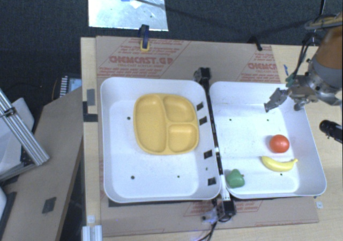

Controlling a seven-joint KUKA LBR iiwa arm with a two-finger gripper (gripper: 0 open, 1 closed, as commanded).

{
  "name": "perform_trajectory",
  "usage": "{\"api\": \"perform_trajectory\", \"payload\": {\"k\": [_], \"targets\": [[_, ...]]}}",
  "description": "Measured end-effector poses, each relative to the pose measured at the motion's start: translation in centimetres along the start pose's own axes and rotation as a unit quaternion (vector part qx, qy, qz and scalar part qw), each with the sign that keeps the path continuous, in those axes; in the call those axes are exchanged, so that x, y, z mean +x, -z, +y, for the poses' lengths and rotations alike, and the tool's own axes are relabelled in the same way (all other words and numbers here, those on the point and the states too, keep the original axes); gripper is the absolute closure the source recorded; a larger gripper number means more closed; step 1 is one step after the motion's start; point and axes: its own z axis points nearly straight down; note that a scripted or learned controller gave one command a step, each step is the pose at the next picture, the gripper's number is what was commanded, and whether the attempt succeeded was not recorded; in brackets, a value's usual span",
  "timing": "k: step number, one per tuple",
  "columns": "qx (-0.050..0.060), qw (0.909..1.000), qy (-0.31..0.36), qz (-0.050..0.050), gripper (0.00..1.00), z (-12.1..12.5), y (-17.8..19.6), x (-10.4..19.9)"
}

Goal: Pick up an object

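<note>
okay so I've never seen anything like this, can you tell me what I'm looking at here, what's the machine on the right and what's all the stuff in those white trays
This is one picture from a camera fixed above a workbench, looking down at a slant. The machine entering from the right is a robot arm, grey with an orange band near its wrist. At its tip is a two-finger claw, hovering over the upper part of the right bin. Nothing sits between its fingers, so it holds nothing.

Two shallow white bins lie side by side on a cardboard sheet. The left bin holds a yellow divided plate with three compartments. The right bin holds a tomato, a banana just below it, and a green pepper in the lower left corner. The arm's job is to pick up one of these.
</note>
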Motion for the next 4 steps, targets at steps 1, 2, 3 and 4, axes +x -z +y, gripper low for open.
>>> {"api": "perform_trajectory", "payload": {"k": [1,2,3,4], "targets": [[-0.005,1.0,0.001,-0.001,0.0,0.2,0.6,0.0],[-0.003,1.0,0.0,-0.001,0.0,1.0,-4.9,-0.6],[-0.003,1.0,0.0,-0.001,0.0,0.2,-9.8,-1.0],[-0.003,1.0,0.0,0.0,0.0,0.2,-14.3,-0.9]]}}
